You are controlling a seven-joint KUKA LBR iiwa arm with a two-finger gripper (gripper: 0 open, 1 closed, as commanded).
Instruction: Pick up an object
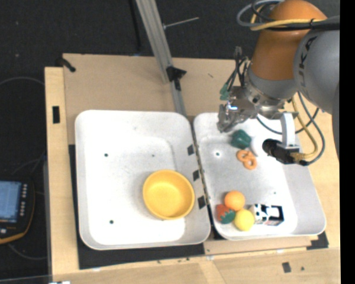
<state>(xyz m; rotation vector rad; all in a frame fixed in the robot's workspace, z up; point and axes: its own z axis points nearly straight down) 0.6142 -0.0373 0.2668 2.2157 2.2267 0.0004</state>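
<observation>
right bin (305, 185) middle open, fruit cluster (235, 210) front

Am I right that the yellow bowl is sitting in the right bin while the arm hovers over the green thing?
Not quite. The camera view shows the yellow bowl in the left bin, not the right one. The gripper does hover by the green object in the right bin.

place: robot lab | signs: plywood bench (124, 81); two white bins (94, 158); teach pendant (9, 209)

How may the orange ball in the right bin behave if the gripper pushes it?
The orange ball looks round and smooth, so it would probably roll. It touches the yellow ball and a red and green piece, which might stop it or shift with it.
</observation>
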